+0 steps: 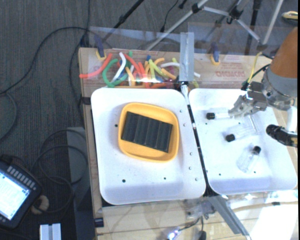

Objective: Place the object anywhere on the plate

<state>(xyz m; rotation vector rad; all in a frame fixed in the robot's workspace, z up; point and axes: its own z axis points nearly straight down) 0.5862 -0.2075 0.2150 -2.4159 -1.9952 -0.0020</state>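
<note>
A yellow plate (149, 133) with a dark ribbed centre lies flat mid left bin (110, 184). Three clear, black-capped vials (249, 157) lie scattered in the right bin (280, 181).

Bench (140, 81), wooden, set on dark grey carpet (35, 59). Black cables (20, 91) loop over the carpet left of the bench. A tablet (7, 191) with a lit screen lies at the bench's lower left. Tripod legs (225, 6) stand behind the bench. Coloured tubes (132, 69) lie along its rear edge.
</note>
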